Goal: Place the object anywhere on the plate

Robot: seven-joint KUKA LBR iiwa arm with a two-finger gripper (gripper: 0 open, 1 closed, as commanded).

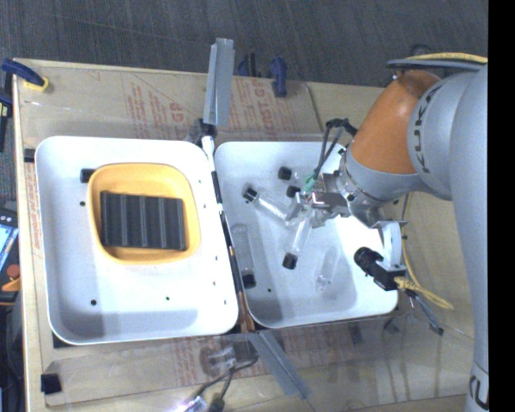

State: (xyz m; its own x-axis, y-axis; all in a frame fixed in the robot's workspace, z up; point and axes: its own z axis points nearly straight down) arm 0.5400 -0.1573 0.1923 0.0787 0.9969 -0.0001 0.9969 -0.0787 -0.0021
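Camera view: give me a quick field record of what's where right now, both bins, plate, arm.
left bin: holds the yellow plate
plate: rounded square, with a dark ribbed block on it
right bin: holds several clear tubes with black caps, scattered
arm: reaches in from the right, over the right bin
end effector: low over the tubes near the bin's upper middle; grasp cannot be told
task state: no tube on the plate yet
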